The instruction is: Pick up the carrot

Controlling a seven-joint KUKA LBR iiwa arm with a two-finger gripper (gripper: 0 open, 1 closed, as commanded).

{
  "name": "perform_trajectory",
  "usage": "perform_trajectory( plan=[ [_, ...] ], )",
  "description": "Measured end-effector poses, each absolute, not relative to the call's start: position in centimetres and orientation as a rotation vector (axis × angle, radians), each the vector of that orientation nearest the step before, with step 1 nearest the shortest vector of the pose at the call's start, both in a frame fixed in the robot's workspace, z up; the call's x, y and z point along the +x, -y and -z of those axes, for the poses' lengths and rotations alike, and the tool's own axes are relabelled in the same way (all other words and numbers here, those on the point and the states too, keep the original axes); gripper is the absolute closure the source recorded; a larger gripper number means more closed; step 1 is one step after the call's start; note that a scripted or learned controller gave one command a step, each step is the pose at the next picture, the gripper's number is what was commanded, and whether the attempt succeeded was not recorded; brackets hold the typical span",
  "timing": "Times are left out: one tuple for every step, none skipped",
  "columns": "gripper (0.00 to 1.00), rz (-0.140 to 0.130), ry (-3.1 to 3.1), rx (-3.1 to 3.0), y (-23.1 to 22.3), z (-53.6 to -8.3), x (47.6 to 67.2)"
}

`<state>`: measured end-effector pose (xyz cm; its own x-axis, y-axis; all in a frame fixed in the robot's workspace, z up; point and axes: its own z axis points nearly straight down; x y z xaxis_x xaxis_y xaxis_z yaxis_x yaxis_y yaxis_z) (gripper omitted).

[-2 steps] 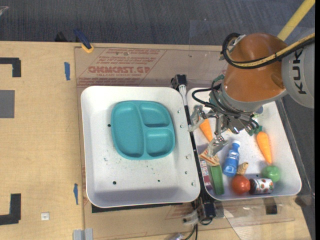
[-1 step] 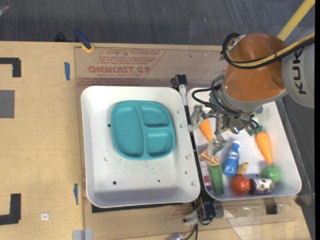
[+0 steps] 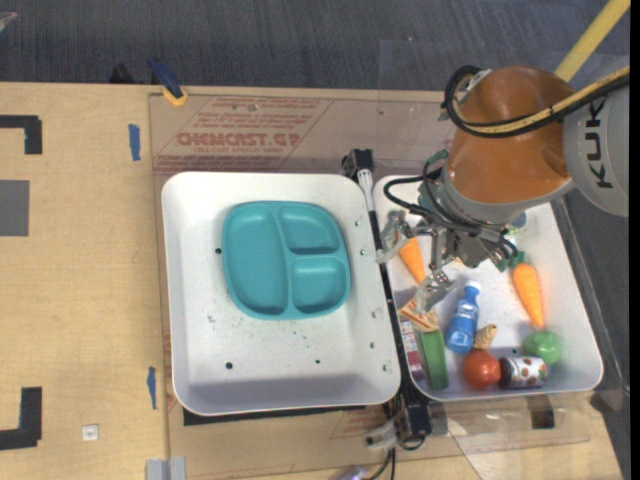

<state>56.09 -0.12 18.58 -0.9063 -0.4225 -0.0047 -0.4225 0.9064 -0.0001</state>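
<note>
At right of frame, in the right bin (image 3: 580, 278), a small carrot (image 3: 528, 293) is seen lying free beside the gripper (image 3: 436, 286); whether its tips are apart cannot be told. The carrot is judged light, stiff, smooth; its thick middle is best gripped.

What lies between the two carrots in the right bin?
In the camera view, the gripper hangs between the left carrot and the right carrot, with the blue bottle just below that stretch.
</note>
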Motion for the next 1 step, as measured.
perform_trajectory(
  plan=[
    [0.0, 0.0, -2.956, -1.057, 9.28, -14.43, 55.39]
  ],
)
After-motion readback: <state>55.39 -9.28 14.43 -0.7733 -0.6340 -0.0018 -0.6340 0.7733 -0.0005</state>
